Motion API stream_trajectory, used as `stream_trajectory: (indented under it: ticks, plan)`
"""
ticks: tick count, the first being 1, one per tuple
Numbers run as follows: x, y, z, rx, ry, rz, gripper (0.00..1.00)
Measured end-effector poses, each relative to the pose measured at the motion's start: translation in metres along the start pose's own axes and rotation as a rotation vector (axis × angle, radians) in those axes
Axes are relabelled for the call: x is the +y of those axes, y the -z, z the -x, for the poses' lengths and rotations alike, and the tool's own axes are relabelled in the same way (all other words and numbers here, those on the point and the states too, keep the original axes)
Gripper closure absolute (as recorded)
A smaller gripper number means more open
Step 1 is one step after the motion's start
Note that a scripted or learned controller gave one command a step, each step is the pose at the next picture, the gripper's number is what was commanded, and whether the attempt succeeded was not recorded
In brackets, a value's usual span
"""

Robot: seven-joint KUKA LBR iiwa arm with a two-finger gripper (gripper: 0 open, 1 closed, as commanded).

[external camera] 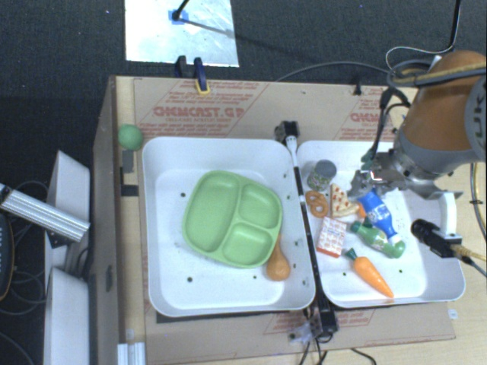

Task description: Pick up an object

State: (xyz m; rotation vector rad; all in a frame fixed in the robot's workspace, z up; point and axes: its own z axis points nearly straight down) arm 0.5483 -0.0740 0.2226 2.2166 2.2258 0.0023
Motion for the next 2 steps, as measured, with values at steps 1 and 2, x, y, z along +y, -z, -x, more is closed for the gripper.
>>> stream_trajectory:
  ticks: [1, 2]
  plan:
    - [-0.007, 0.019, 0.027, -0.002, -0.003, 0.001, 1.0]
    - [-0.045, 0.034, 0.047, -0.001, -0.003, 0.0, 1.0]
